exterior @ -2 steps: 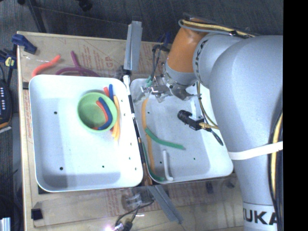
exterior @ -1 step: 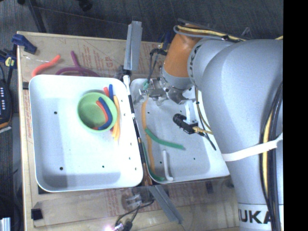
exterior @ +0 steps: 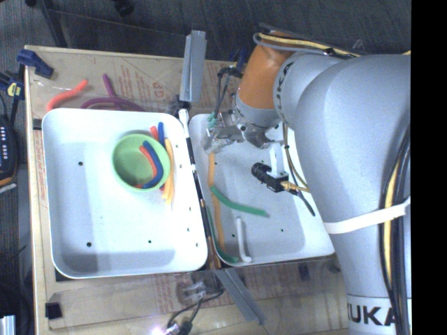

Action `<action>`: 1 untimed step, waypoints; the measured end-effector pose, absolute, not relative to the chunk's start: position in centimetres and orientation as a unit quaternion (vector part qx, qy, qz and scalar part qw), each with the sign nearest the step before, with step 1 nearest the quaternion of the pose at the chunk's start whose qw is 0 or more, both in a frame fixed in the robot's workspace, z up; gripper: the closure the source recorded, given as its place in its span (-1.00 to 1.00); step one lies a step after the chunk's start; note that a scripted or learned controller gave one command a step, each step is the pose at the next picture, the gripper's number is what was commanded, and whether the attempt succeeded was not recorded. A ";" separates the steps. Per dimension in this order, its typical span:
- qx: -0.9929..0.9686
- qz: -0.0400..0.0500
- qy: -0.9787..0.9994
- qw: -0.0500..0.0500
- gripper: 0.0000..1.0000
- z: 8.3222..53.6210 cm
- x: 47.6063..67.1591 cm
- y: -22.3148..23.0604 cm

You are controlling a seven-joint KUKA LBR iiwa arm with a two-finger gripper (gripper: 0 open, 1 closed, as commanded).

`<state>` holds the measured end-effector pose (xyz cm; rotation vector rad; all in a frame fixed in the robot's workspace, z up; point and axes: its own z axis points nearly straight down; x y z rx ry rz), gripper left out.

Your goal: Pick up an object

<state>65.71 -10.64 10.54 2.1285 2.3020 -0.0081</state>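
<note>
My gripper [exterior: 218, 137] hangs low over the far left corner of the right bin [exterior: 293, 239], under the orange wrist band. In that bin a green strip [exterior: 238, 204] lies slanted across the middle. A thin orange stick [exterior: 214, 208] runs along the left wall, and a white stick [exterior: 242, 239] rests near the front. The orange stick's far end is just below the gripper. In the left bin [exterior: 77, 215] a green bowl [exterior: 137, 160] holds red and blue pieces, with an orange stick [exterior: 168, 173] beside its right rim.
The big grey arm covers the right bin's right side. Between the bins' far ends a metal bar [exterior: 193, 65] stands up. Behind the left bin lie a purple cord [exterior: 112, 103], a red tool [exterior: 67, 95] and a blue clamp [exterior: 32, 61].
</note>
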 end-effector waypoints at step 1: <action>0.679 -0.003 0.734 0.005 -1.00 10.6 65.7 -10.8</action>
